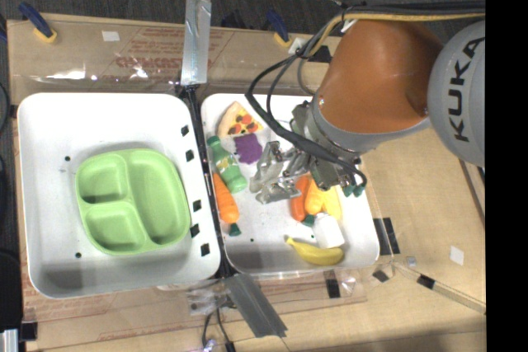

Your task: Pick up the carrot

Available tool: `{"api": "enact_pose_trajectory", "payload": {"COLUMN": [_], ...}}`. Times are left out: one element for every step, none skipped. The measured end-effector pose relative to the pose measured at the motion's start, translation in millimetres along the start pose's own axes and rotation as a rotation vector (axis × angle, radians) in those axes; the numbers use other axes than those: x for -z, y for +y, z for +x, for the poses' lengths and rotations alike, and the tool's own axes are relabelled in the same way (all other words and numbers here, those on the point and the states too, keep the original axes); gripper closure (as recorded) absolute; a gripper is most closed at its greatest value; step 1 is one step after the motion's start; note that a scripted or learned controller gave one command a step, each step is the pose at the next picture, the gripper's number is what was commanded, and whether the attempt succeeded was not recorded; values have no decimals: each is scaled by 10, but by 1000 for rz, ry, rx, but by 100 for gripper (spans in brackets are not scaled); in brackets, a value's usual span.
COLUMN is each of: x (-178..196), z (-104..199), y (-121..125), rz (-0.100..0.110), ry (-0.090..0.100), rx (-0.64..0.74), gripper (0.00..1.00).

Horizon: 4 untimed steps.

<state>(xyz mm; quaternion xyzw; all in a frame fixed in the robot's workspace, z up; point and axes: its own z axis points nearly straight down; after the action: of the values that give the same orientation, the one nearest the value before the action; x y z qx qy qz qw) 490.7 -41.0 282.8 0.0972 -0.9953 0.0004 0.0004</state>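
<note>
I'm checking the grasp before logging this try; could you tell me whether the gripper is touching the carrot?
Apart. The camera view shows bare white bin floor between the gripper and the carrot, which lies along the right bin's left wall.

In the right bin (363, 247), the gripper (274, 177) hangs low near the middle, just right of the carrot (225, 199) lying along the left wall. A banana (315, 252) lies at the front; the left bin (33, 177) holds a green tray (132, 200).
</note>
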Motion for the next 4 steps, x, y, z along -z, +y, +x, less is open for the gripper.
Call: {"api": "enact_pose_trajectory", "payload": {"x": [-162, -410, -56, 521], "z": [-1078, -1610, -1727, -1633], "y": [-101, 253, 138, -334], "rz": [-1, -2, 1, 3], "ry": [-1, -1, -6, -6], "rx": [104, 112, 308, 518], "gripper": [100, 100, 100, 100]}}
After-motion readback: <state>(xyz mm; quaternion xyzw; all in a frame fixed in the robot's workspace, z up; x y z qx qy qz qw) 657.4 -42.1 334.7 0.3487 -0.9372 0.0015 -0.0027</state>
